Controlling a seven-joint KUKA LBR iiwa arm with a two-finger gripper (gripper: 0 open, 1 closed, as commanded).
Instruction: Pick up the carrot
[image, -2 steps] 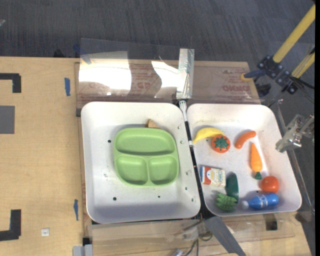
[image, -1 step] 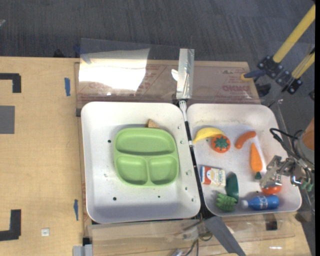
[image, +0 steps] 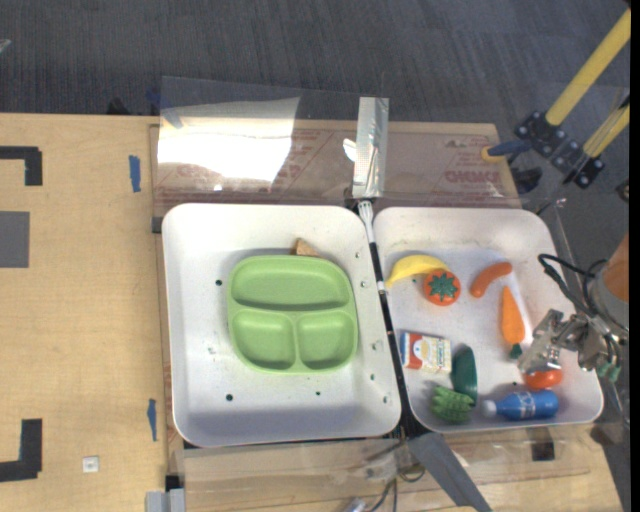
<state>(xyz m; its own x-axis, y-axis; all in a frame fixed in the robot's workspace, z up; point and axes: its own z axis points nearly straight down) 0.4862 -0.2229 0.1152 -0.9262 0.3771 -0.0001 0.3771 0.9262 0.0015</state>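
Approach step: gripper (image: 556, 338) sits just right of the carrot (image: 512, 317), finger state impossible to tell, nothing visibly held; next, shift left over carrot, descend.

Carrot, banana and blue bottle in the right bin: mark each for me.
carrot (image: 512, 318), camera view, middle of its orange body.
banana (image: 416, 268), camera view, middle of its yellow curve.
blue bottle (image: 528, 405), camera view, centre of its body.

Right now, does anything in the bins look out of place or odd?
One thing: a small tan scrap pokes out from behind the green tray's far edge in the left bin. The toys, including the carrot, lie loose but unspilled.
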